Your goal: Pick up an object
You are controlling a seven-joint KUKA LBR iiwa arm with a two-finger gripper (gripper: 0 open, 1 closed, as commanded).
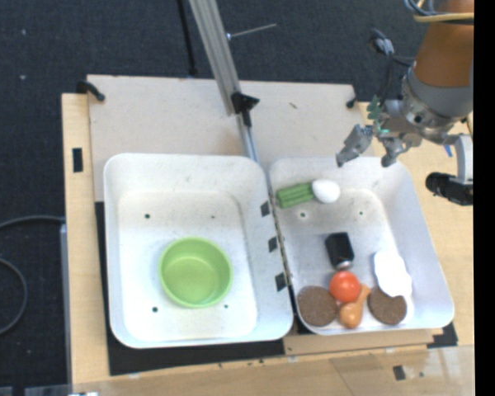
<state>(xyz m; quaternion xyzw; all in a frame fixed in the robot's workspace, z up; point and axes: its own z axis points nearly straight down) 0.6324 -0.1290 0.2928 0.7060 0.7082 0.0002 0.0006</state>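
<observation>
Two round brown discs [317, 304], glossy tomato [345, 286], matte black block [339, 248].

The pale wooden counter [78, 221] carries a beige board [165, 114] at the back and two white bins [124, 180] [417, 213] touching side by side.

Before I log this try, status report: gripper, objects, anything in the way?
Gripper open, raised over right bin's far rim, holding nothing. Objects lie in that bin; tomato nearest front. Nothing between.
</observation>
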